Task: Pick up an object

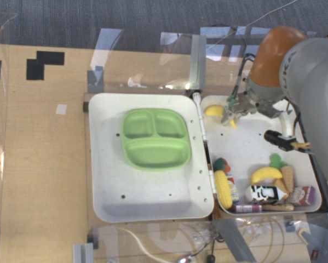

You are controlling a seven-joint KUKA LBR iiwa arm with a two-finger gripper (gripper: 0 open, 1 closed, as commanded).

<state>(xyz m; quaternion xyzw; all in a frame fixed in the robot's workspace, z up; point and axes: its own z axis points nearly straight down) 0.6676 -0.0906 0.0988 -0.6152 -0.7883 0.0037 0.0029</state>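
- The object nearest the gripper (233,113) was a small yellow lemon-like piece (213,111), lying in the far left corner of the right bin (246,141), close to the wall it shares with the left bin.
- You would have found that piece just to the left of the gripper, near it and possibly touching; the view did not let you settle which. Its long axis ran roughly left to right.
- A second yellow sliver (232,123) showed right below the gripper on its near side; whether it was a separate toy or part of the tool could not be told.
- Whether the fingers were open or closed could not be told, as the wrist hid them, so you should not have counted anything as held.
- In my judgement the pick was not yet made, and the coming move turned on a short shift leftward over the yellow piece.
- The rest of the toys sat well apart at the near end of the right bin: a corn cob (222,186), a banana (266,174), and a small black-and-white carton (265,193).
- Packets lay there too, but no writing on them could be read.
- The left bin (106,147) held a green divided plate (154,137).
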